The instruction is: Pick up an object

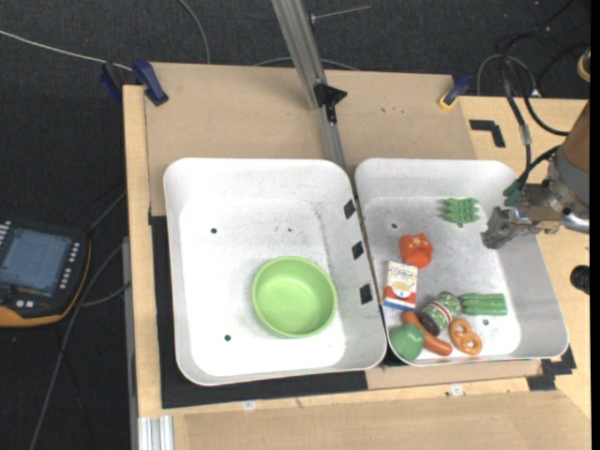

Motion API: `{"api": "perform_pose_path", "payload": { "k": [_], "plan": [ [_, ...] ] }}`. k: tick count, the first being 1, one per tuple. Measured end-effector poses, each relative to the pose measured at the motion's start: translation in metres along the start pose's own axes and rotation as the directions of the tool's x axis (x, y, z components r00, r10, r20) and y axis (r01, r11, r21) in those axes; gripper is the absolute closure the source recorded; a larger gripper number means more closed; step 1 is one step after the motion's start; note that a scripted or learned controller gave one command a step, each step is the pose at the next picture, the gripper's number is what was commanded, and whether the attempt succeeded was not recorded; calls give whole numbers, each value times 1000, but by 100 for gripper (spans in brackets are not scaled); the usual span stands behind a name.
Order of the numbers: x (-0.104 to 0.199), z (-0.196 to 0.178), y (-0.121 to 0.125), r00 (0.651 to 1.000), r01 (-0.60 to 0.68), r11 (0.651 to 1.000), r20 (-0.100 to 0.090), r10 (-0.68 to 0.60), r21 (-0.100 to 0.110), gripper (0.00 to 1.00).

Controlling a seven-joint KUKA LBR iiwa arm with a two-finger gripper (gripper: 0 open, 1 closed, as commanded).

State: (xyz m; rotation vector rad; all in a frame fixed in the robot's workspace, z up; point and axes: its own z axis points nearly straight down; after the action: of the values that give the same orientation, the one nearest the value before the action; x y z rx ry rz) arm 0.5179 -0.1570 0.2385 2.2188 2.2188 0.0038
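1. The claw (494,232), dull grey metal, hangs over the right edge of the right bin (539,289); whether it is open, or grips anything, I cannot tell.
2. Just beside it, toward the bin's far edge, lies a ridged green toy (460,211).
3. A glossy red pepper-shaped toy (416,249) sits mid-bin, above a small printed carton (401,284).
4. The near edge crowds a second ridged green piece (484,303), a tin can (441,312), a pretzel (466,337), a smooth green fruit (407,342).
5. A round, smooth green bowl (294,296) sits near the left bin's (197,251) near edge.
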Motion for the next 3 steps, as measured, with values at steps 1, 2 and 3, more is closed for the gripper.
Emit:
{"api": "perform_pose_path", "payload": {
  "k": [1, 2, 3],
  "plan": [
    [59, 6, 16, 1000, 5, 1000, -2, -5, 4, 100],
    [116, -3, 29, 1000, 6, 1000, -2, -6, 3, 100],
    [161, -3, 45, 1000, 4, 1000, -2, -4, 4, 100]
  ]
}}
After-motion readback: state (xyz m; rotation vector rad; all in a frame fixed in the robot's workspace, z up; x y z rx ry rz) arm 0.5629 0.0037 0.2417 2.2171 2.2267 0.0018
